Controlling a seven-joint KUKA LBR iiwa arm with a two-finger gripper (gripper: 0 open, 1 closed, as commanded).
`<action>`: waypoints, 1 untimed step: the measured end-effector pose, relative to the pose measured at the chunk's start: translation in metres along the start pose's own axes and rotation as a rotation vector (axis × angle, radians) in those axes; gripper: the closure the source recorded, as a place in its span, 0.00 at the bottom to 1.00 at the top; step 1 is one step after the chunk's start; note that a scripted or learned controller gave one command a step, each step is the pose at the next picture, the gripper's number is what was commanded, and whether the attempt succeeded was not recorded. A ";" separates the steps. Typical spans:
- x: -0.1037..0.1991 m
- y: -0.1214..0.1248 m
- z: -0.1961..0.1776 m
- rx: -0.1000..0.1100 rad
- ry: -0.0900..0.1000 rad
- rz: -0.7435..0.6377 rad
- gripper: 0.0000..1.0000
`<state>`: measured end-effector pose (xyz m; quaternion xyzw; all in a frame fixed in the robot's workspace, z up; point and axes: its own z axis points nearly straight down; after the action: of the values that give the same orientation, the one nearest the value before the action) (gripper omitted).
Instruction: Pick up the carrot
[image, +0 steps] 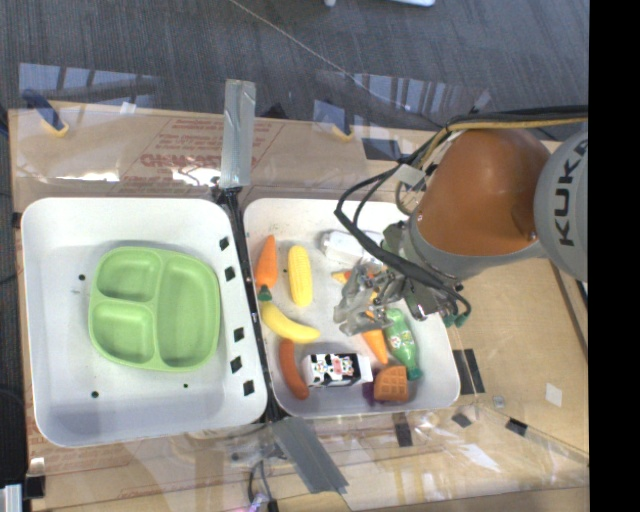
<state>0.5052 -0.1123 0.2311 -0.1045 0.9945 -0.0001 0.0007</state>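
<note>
An orange carrot (265, 262) with a green stub at its near end lies along the left wall of the right bin (440, 372). My gripper (358, 300) hangs low over the middle of that bin, well right of the carrot, with the yellow corn cob (299, 275) between them. The gripper's metal tip sits just above a smaller orange piece (375, 346) and a green bottle (402, 340). The arm's orange band (480, 195) covers the bin's far right part.
The right bin also holds a banana (288, 325), a red sausage (292, 368), a cow-patterned carton (333, 368) and a brown waffle piece (391, 384). A green divided plate (155, 305) lies in the left bin (50, 400). Black cables loop beside the wrist.
</note>
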 end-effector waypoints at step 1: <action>-0.002 0.001 -0.009 0.000 0.000 -0.005 1.00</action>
<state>0.5065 -0.1109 0.2403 -0.1069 0.9943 0.0001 0.0004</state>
